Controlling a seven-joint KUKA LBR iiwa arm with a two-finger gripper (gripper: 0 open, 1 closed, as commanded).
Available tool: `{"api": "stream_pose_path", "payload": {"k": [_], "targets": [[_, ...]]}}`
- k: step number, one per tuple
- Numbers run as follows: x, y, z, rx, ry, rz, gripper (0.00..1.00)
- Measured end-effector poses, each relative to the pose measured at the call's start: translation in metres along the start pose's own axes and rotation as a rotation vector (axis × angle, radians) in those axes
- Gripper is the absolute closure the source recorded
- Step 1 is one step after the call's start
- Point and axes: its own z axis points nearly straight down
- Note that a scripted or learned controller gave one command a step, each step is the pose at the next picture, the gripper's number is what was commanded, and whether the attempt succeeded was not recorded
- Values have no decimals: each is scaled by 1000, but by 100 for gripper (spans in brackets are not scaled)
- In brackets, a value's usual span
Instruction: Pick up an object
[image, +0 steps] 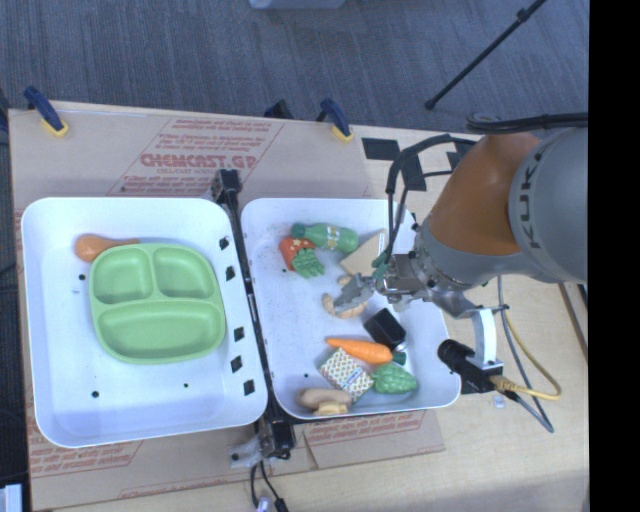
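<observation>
Cardboard-covered surface (200, 160), two white bins. We see the jaws (362, 287) low in the right bin (262, 300), at a tan object (345, 300) just beneath them; whether they are open or closed, we cannot tell. Below the jaws: black block (384, 326), carrot (360, 351). Nothing visibly lifted; pick not yet done, we judge.

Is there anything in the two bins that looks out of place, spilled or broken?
Nothing looks spilled or broken. One small oddity: an orange piece in the left bin is partly tucked under the green divided plate, not in a compartment. The toys in the right bin lie in a loose heap.
</observation>
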Motion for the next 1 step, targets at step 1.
{"api": "stream_pose_path", "payload": {"k": [1], "targets": [[8,-30,121,-2,0,-181,0]]}}
